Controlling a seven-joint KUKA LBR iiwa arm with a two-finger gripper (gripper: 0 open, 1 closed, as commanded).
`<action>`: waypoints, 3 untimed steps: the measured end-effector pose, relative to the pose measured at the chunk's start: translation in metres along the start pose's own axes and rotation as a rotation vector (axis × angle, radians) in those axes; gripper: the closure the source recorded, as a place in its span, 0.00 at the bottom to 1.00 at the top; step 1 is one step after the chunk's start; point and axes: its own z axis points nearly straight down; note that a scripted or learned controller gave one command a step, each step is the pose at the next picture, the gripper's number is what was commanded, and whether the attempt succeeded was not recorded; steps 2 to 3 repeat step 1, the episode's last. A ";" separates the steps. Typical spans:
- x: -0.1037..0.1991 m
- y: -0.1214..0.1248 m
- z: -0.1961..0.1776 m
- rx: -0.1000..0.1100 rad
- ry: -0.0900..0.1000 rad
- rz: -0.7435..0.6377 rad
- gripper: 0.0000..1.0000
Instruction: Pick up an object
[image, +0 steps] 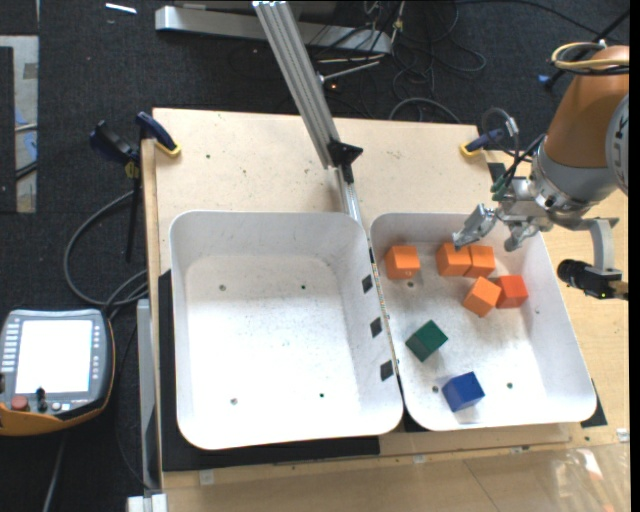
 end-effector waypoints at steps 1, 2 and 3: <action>0.000 0.001 -0.010 -0.003 -0.001 -0.003 1.00; 0.000 0.001 -0.010 -0.003 -0.001 -0.003 1.00; 0.000 0.001 -0.010 -0.003 -0.001 -0.003 1.00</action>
